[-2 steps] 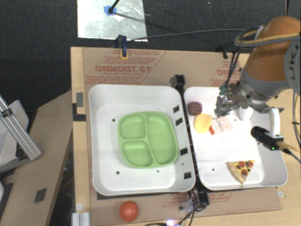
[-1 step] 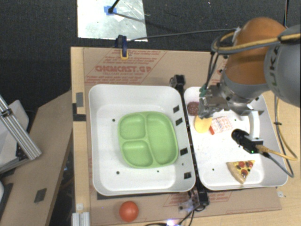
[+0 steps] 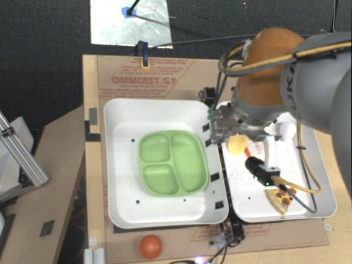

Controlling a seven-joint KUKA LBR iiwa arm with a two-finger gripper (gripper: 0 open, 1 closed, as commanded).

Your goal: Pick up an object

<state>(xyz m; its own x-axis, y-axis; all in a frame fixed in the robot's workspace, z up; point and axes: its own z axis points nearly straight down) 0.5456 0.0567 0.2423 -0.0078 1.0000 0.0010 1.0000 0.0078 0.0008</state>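
Lying flat, the pizza slice [image 3: 280, 201] points up-left; the tool's [image 3: 217, 130] grip state cannot be told.

The grey arm [image 3: 322, 81] reaches in from the right, its orange band [image 3: 272, 65] bulging above the wrist [image 3: 247, 117]. Below the wrist the gripper [image 3: 220, 131] points downward.

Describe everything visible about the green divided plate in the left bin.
The green divided plate is pale green, looks like matte plastic, and has rounded corners and three compartments: two smaller ones on the image's left and a long one on the right. It lies flat, slightly rotated, near the middle of the left bin. Its compartments hold nothing, and the bin floor is all it touches.
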